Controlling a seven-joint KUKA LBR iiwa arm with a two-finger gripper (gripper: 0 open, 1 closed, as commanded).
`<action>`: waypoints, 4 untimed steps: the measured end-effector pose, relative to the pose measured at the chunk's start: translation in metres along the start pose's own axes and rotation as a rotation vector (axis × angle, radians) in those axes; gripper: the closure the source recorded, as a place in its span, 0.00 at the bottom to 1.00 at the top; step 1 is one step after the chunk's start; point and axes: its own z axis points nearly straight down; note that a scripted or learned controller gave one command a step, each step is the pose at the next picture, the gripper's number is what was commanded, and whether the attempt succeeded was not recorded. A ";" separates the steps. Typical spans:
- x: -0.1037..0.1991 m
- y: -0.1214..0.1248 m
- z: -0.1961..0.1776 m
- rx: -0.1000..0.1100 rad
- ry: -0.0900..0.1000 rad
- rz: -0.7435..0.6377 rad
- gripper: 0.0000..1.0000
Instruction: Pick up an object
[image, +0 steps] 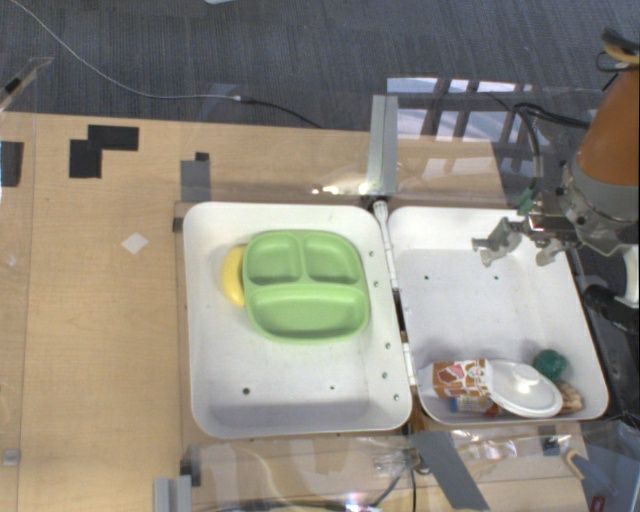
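The pincer (519, 243) hangs over the far part of the right bin (470, 320), near its back right corner. Its two grey fingers (492, 243) stand spread apart with nothing between them. The arm (610, 150) comes in from the right edge, with its orange band just above the wrist.

The left bin (290, 400) holds a green divided plate (304, 285), which has two small sections at the back and one wide section at the front. It lies flat near the middle of that bin. A yellow banana (232, 277) lies against the plate's left side and is partly tucked under its rim.

The things in the right bin crowd along its near wall, well apart from the pincer. A white round lid or dish (525, 390) rests there. A red and white packet (460, 385) lies just to its left and touches it. A small dark green thing (549, 362) sits just behind the white dish toward the right wall; its shape is hard to tell. Something brownish shows at the dish's right edge.

Both bins sit side by side on the pale wooden surface (90, 330).
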 end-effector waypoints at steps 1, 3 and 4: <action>-0.079 0.034 0.118 0.001 0.000 0.189 0.00; -0.086 0.066 0.186 -0.001 0.000 0.425 0.00; -0.056 0.097 0.186 -0.004 0.000 0.371 0.00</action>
